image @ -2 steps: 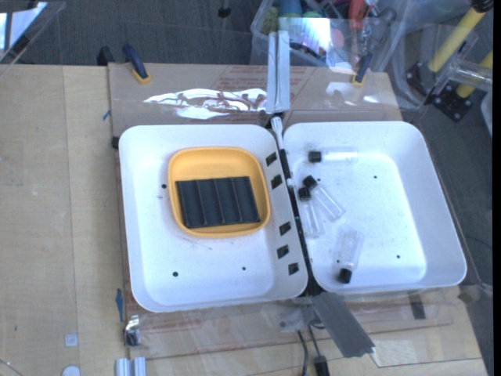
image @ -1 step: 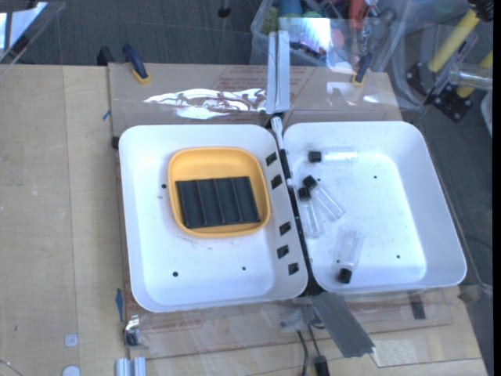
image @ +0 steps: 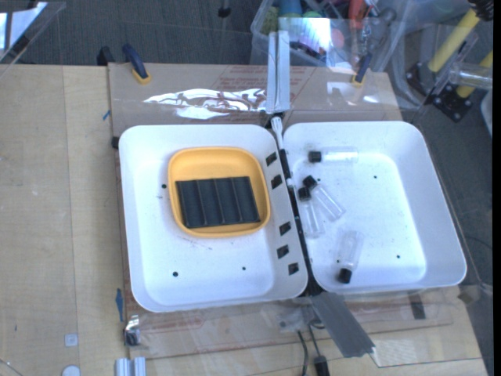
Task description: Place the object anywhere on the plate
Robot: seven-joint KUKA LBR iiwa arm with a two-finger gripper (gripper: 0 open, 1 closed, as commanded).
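A yellow square plate [image: 215, 157] sits in the left white bin [image: 196, 284], toward its upper middle. A dark grey ridged rectangular object [image: 217, 201] lies flat on the plate, covering most of its floor. In the right white bin [image: 411, 210] lie several clear vials with black caps: one near the top left [image: 333, 157], two close together by the left wall [image: 319, 202], and one near the front [image: 347, 254].
A row of black tabs [image: 282, 210] runs along the seam between the two bins. Behind the bins stand an upright clear strip [image: 275, 69] and a clear tub of colourful items [image: 337, 6]. Wooden bench surface [image: 55, 210] spreads to the left.
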